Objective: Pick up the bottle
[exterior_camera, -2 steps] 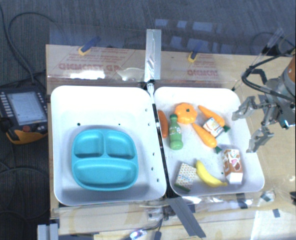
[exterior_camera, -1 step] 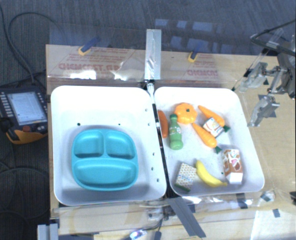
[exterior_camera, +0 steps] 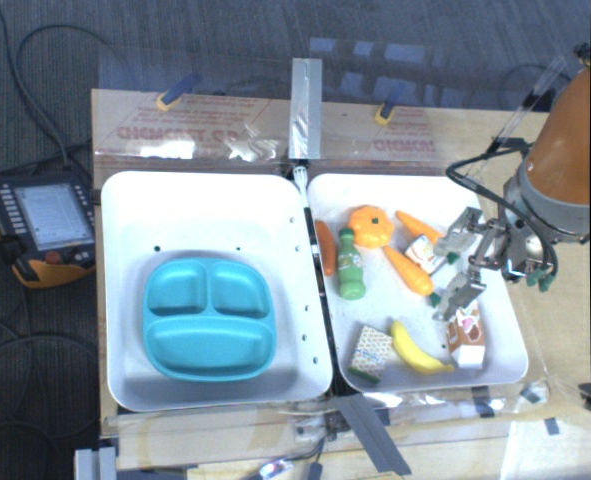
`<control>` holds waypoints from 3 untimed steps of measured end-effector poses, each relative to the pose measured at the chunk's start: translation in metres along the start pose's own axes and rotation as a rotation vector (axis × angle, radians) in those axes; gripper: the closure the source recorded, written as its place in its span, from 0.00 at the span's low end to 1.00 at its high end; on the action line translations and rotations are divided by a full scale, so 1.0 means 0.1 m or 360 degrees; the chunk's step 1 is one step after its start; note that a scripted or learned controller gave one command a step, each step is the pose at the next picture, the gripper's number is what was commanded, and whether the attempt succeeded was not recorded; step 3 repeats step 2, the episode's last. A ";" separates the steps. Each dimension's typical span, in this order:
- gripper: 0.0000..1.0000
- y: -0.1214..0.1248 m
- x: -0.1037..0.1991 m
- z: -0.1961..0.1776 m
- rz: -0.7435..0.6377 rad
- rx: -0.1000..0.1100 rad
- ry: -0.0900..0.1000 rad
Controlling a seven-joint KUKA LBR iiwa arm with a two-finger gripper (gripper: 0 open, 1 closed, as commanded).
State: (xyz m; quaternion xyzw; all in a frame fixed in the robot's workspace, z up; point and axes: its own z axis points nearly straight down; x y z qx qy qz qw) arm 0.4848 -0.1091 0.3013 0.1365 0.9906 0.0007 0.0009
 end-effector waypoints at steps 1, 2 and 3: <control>0.00 0.48 0.07 -0.96 0.0355 0.0000 -0.0005; 0.00 1.43 0.40 -1.11 0.0880 0.0000 -0.0003; 0.00 1.43 0.40 -1.11 0.0880 0.0000 -0.0003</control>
